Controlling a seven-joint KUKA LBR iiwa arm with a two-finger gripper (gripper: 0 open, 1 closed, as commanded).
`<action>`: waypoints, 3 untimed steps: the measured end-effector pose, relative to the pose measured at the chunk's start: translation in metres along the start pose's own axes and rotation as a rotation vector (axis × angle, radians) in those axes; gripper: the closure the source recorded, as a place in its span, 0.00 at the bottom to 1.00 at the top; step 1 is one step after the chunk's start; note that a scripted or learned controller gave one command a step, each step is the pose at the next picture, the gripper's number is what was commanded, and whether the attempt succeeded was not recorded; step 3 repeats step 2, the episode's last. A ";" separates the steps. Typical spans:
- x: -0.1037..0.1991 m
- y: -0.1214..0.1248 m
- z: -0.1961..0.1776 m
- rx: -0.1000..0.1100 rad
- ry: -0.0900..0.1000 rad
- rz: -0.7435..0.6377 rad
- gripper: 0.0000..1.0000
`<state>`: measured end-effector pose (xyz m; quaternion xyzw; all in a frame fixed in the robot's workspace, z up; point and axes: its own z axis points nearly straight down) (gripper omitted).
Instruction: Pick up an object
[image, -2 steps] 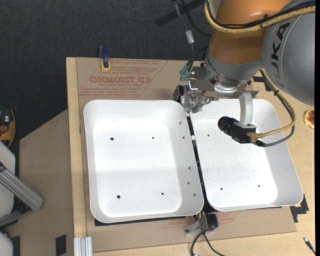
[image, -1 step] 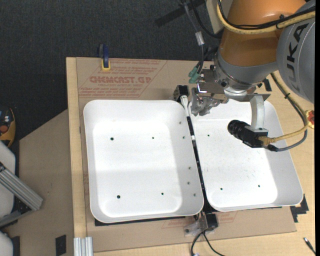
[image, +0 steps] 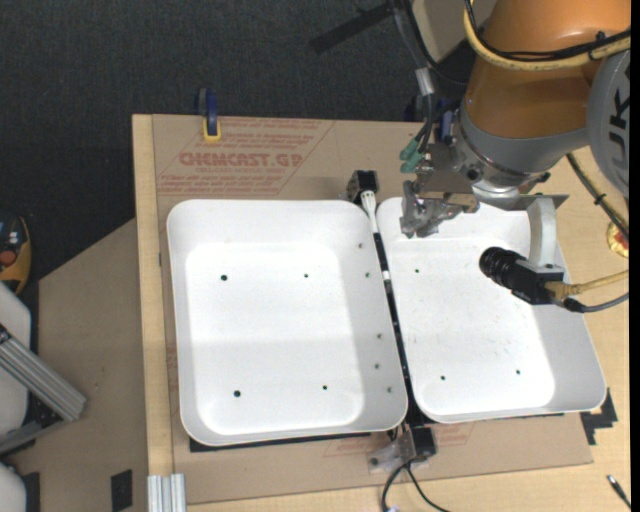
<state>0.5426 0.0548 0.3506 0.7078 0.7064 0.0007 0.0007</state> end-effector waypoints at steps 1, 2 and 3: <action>0.071 0.017 0.083 0.012 0.001 -0.009 1.00; -0.105 -0.007 0.075 0.004 -0.006 0.016 1.00; -0.105 -0.007 0.075 0.004 -0.006 0.016 1.00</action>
